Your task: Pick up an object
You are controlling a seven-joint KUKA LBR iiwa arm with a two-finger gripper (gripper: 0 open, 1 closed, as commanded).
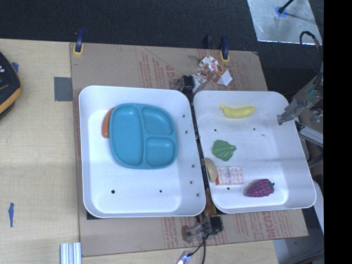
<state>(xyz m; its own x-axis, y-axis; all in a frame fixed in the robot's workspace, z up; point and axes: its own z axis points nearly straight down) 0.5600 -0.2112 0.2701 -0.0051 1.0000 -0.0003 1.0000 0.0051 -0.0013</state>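
The right bin [286, 164] holds a yellow banana [237, 111] at the back, a green leaf [223, 149] in the middle, a small white and red carton [229, 175] and a purple bunch of grapes [259, 188] near the front. A tan oval piece [210, 169] lies against its left wall. My gripper [285, 117] hangs at the bin's right rim, well to the right of the banana, with its grey body reaching in from the frame's edge. Nothing shows in its grasp.
The left bin [137, 199] carries a blue divided plate [143, 136] with an orange item [105, 124] partly under its left edge. A crumpled wrapper [212, 70] lies on the cardboard behind the bins. A yellow and black device [7, 87] sits at far left.
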